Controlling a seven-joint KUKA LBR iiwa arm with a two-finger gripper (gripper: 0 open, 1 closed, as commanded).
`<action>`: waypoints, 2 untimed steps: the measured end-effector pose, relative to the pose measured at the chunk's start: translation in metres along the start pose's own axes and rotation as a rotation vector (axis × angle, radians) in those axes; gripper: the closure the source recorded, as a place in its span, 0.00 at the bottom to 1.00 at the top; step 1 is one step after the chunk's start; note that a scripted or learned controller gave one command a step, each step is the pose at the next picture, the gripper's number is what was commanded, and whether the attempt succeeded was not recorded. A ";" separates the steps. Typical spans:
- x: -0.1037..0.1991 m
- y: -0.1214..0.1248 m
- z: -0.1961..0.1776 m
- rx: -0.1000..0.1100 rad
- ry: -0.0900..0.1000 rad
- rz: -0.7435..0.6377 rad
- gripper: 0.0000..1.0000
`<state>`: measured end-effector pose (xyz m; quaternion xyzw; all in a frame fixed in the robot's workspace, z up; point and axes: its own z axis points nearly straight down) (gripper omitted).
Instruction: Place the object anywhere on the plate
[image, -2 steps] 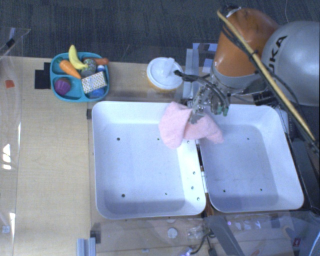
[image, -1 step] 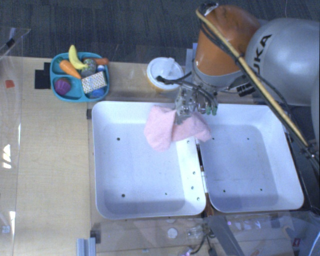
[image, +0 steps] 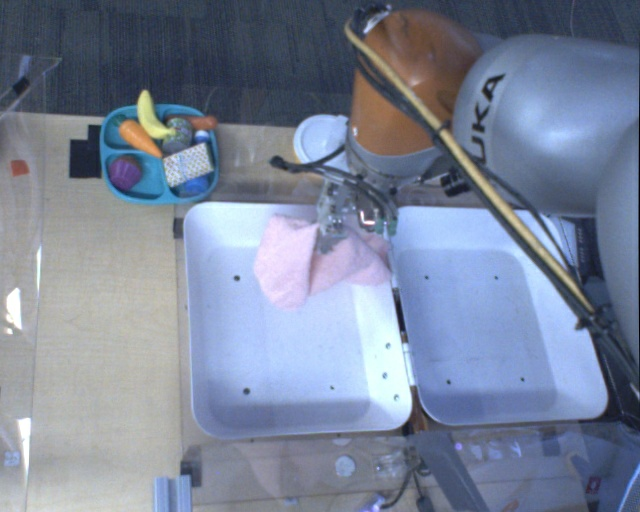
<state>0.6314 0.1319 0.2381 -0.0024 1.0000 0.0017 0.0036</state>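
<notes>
The pink cloth (image: 300, 262) lies crumpled in the left bin (image: 240, 380), at its far right corner, directly beneath the tool (image: 345, 228). Whether the tool is apart or together cannot be told. Far left of the tool, a blue tray (image: 120, 190) of toy food sits on the surface (image: 100, 350).

Pink cloth (image: 300, 262), white bins (image: 290, 390), blue tray (image: 120, 190), yellow banana (image: 150, 115).
</notes>
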 end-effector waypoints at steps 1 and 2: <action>0.017 0.048 0.008 0.000 0.001 -0.001 1.00; 0.017 0.048 0.007 0.000 0.000 0.000 0.00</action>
